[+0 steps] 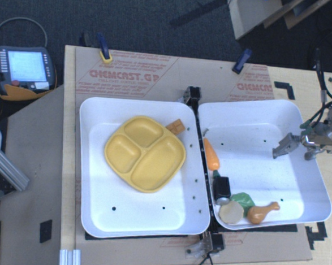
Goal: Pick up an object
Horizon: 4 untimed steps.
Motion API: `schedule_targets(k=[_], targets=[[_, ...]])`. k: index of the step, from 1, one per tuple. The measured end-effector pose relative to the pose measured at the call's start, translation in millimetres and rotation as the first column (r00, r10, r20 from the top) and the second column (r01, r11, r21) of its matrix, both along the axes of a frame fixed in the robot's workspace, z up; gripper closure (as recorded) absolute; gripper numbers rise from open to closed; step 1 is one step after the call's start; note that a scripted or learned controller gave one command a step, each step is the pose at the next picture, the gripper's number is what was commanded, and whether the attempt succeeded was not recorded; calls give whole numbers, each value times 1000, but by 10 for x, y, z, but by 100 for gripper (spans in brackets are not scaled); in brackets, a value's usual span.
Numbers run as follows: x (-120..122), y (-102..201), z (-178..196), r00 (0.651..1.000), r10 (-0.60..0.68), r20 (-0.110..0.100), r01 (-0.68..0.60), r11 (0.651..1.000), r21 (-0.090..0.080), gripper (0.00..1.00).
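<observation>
- Over the right bin's [269, 116] far right rim, your gripper [298, 148] is hanging with fingers spread apart, gripping nothing.
- Sitting below: one carrot [211, 155], one drumstick [262, 212].
- Left bin [95, 169]: one yellow tray [145, 154].

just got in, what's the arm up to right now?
The end effector sits over the right bin near its right wall, fingers spread, nothing between them. No pick yet. That bin's items cluster along its left and front edges: a carrot, a black block, a green piece, a pale disc and a drumstick. The left bin has a yellow tray.
</observation>
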<state>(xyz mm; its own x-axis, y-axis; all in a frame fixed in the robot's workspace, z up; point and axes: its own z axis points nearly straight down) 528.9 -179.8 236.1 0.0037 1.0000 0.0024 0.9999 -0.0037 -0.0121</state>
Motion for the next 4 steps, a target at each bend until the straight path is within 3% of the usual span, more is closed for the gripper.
schedule_targets(k=[1, 4], targets=[[26, 5, 64, 1000, 4, 12, -4, 1000, -3, 0], [73, 42, -1213, 1000, 4, 8, -4, 1000, 0, 0]])
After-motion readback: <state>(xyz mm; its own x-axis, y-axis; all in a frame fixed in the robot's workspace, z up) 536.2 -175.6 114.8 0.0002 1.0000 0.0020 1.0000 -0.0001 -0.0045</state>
